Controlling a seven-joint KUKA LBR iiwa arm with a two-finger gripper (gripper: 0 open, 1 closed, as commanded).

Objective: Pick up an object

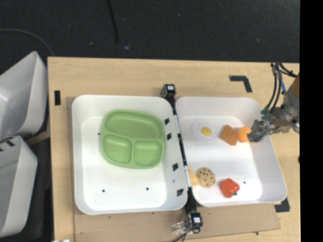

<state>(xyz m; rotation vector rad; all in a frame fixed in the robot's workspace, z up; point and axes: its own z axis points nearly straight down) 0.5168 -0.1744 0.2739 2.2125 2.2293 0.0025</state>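
The claw (256, 133) is down in the right bin (262, 185) touching the orange ball (244, 134), but nothing is lifted yet, and I cannot tell if it is squeezing.

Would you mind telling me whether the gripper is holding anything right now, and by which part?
It cannot be told. The gripper sits right against the small orange ball in the right bin, but no hold is visible.
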